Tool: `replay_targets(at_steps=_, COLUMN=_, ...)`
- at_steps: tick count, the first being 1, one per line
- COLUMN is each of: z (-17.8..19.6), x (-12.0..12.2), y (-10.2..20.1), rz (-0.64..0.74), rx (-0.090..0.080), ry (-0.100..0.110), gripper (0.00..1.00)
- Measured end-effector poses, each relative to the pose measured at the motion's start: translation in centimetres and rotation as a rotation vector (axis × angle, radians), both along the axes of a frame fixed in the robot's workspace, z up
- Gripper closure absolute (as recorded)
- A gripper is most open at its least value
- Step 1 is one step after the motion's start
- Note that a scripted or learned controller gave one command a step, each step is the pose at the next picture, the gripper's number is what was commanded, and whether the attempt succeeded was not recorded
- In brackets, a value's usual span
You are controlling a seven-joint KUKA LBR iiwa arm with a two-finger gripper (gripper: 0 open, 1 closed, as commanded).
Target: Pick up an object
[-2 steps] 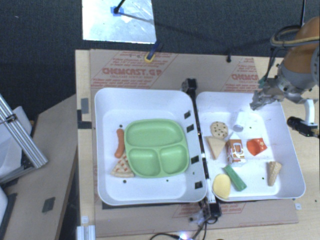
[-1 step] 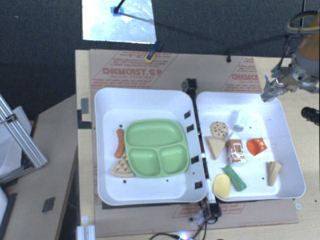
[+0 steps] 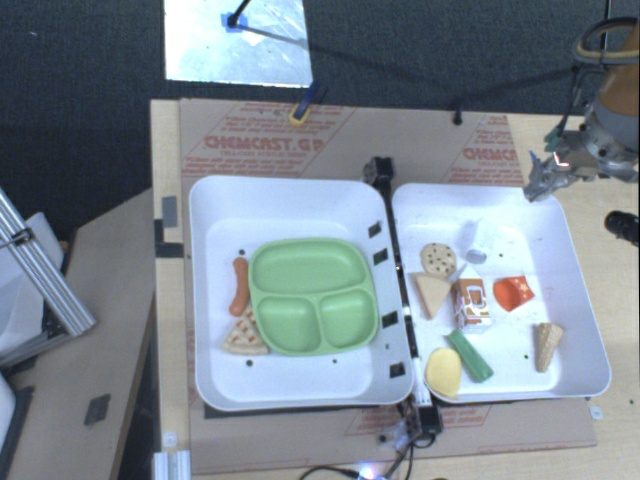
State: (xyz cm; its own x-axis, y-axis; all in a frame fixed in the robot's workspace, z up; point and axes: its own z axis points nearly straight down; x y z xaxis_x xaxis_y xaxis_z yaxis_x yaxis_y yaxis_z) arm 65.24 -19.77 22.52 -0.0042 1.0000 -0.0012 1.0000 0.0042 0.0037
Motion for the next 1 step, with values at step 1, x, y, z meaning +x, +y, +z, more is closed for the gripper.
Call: replay_targets(at_steps=1, z=-0.81, x=-1.27, y=5.87, rz=0.006, rx=0.003, ry=0.003, gripper=1.0)
